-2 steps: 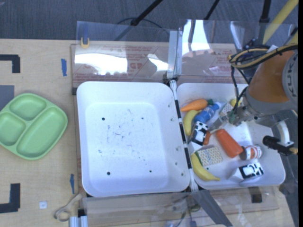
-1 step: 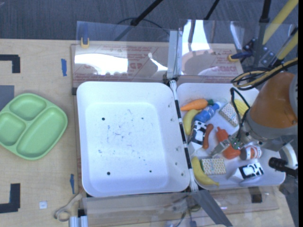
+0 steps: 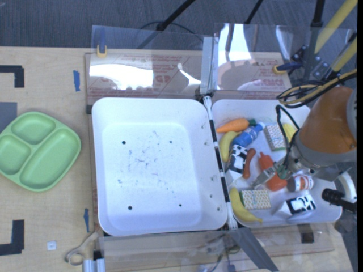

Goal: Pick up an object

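Grey arm with orange band reaches into right shallow white bin (image 3: pixel 334 211), gripper (image 3: pixel 276 174) low among the toys; cannot tell how the jaws stand. Just beside it lies a small orange-red plastic toy (image 3: pixel 276 182), near a red sausage-shaped piece (image 3: pixel 249 162), yellow banana (image 3: pixel 243 205), speckled beige sponge block (image 3: pixel 256 198)
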Motion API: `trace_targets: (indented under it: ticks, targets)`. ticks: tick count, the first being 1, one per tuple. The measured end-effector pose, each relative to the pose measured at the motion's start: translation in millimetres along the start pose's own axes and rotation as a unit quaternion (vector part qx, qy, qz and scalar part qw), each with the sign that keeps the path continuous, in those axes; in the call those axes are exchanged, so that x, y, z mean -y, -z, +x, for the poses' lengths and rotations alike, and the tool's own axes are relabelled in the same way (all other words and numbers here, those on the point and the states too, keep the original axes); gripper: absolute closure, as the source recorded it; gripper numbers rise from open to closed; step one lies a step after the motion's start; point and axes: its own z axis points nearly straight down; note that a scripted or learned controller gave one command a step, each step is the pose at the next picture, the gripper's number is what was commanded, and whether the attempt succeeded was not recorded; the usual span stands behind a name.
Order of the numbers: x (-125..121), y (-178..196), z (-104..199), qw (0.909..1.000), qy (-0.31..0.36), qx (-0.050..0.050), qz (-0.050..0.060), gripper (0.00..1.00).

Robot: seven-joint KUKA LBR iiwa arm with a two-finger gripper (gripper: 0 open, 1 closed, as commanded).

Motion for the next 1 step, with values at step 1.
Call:
trace_targets:
  ticks: [1]
  targets:
    - [-58.0, -0.9, -39.9, 0.9948, 0.102, 0.000, 0.000, 0.00]
